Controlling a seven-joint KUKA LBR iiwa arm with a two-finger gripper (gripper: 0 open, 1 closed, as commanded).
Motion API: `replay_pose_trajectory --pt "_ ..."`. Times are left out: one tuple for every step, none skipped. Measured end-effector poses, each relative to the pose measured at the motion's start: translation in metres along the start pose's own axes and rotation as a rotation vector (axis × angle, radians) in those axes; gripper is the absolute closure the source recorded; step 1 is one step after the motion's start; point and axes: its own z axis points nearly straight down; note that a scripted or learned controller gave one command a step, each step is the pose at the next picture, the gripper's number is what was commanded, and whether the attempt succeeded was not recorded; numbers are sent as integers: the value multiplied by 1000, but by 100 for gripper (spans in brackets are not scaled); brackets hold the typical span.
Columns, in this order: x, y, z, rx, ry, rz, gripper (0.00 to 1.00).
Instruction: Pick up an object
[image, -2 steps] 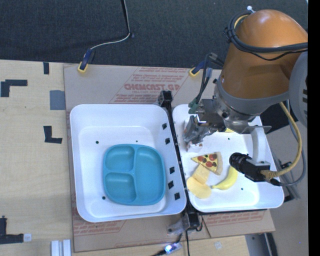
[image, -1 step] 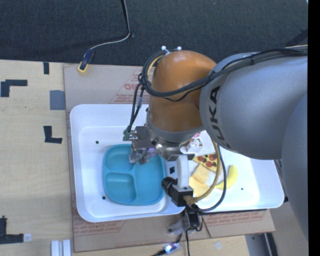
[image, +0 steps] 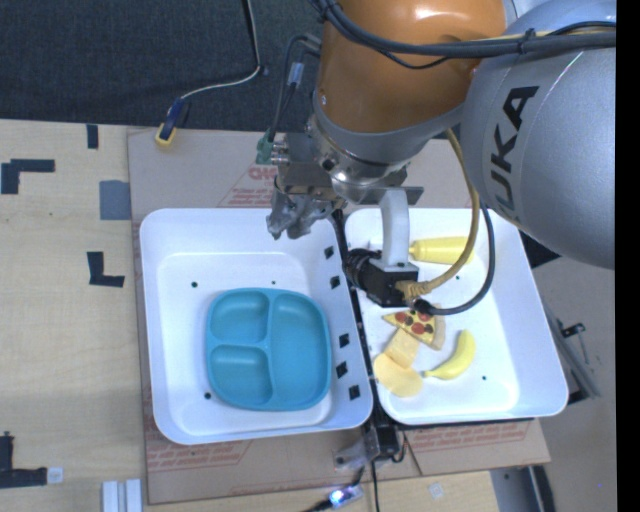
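Bins stand side by side on the bench: the left bin (image: 160, 250) and the right bin (image: 520, 330), with their inner walls touching. In the left bin a blue divided plate (image: 268, 350) lies flat, near the front edge and a little toward the inner wall. In the right bin a toy pizza slice (image: 416, 326) lies near the inner wall, and a pale yellow piece (image: 398, 366) touches it on the front side. A yellow banana (image: 452, 358) is just beside them, toward the front edge. Another yellow object (image: 440, 248) lies near the back edge of this bin, partly behind the arm's parts. The gripper (image: 296, 214) hangs over the back edge of the left bin, near the inner wall. Whether it is spread or pressed together I cannot tell, because it looks dark and blurred. Nothing is visible between its tips. The grey and orange arm (image: 420, 60) covers the upper right part.
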Motion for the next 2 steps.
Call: replay_pose_trajectory --pt "4 11 -109 3 -1 0 100" --pt "53 78 76 31 -12 0 100"
